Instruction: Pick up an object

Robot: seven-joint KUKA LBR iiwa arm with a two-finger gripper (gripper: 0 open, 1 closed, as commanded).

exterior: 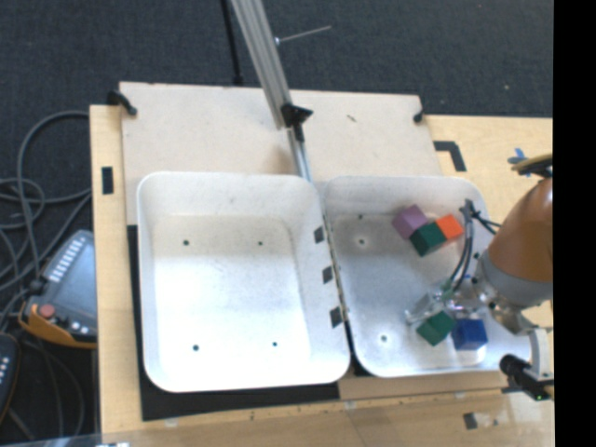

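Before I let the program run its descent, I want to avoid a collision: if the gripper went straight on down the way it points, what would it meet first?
Most likely the green block just beneath the gripper, with the blue block beside it; depth is hard to judge from this slant.

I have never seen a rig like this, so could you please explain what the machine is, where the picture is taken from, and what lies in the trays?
This is one picture from a camera fixed above a bench, looking down at a slant. The grey and orange shape at the right is a robot arm reaching in; its job is to pick up an object. Its tool hangs low in the right bin, right by a green block and a blue block. I cannot tell whether it holds either one. Further back in that bin sit a purple block, a second green block and an orange block, bunched together. The left bin lies beside it. A metal rail stands behind the bins.
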